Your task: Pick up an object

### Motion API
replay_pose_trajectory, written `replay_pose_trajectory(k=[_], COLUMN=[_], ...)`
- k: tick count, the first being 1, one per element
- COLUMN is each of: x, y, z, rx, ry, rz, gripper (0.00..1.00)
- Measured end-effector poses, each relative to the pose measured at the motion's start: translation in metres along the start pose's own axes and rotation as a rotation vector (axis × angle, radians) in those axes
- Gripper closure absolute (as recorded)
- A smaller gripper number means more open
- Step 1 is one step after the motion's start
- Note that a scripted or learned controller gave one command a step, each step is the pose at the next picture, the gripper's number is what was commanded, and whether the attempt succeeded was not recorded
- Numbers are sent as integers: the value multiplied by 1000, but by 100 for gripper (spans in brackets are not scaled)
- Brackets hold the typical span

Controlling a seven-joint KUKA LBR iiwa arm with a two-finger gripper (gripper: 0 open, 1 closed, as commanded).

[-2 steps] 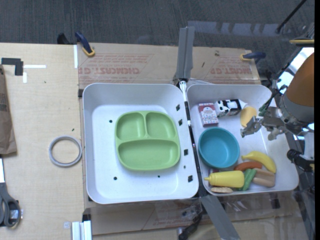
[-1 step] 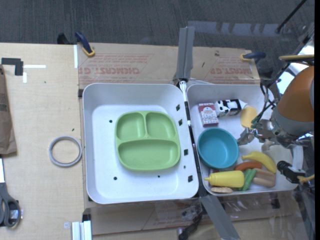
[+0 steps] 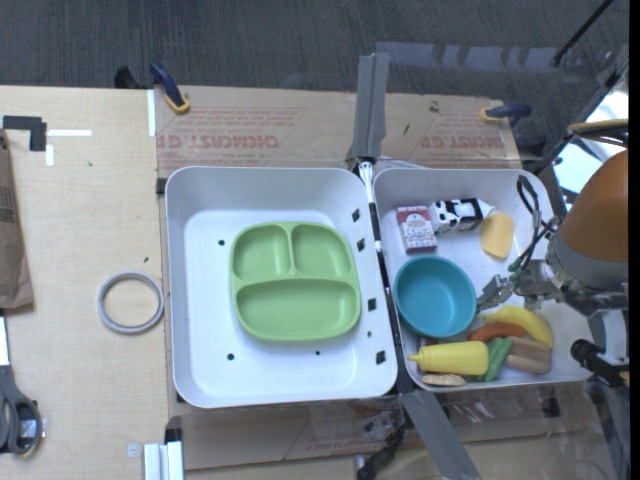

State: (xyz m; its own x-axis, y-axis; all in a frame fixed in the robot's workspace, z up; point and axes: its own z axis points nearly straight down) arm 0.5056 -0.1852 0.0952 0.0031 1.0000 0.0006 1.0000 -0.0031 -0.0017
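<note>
Two white bins sit side by side on the bench. The left bin [image 3: 190, 298] holds a green divided plate [image 3: 295, 280] lying flat near its middle. The right bin [image 3: 400, 183] carries the clutter: a blue bowl [image 3: 435, 296] at its centre-left, a small red box [image 3: 416, 228] at 12 o'clock from the bowl, a black-and-white cow toy [image 3: 458, 214] just beside the box at its 3 o'clock, and a pale yellow wedge [image 3: 497, 235] further on at 3 o'clock. At 5 o'clock from the bowl lie a yellow mustard bottle [image 3: 455, 356], a green vegetable [image 3: 498, 356], a banana [image 3: 524, 321] and a hot dog [image 3: 530, 358], bunched together. The gripper [image 3: 497, 290] hangs at the bowl's 3 o'clock, just beside its rim and above the banana; whether its jaws stand apart or together cannot be told, and nothing is seen between them. A grey tape ring [image 3: 131, 301] rests on the bench at 9 o'clock from the left bin
</note>
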Motion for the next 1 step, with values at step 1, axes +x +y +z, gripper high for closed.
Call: replay_pose_trajectory(k=[1], x=[-26], y=[67], z=[-12], rx=[-3], ry=[-2], rz=[-217], gripper=[0])
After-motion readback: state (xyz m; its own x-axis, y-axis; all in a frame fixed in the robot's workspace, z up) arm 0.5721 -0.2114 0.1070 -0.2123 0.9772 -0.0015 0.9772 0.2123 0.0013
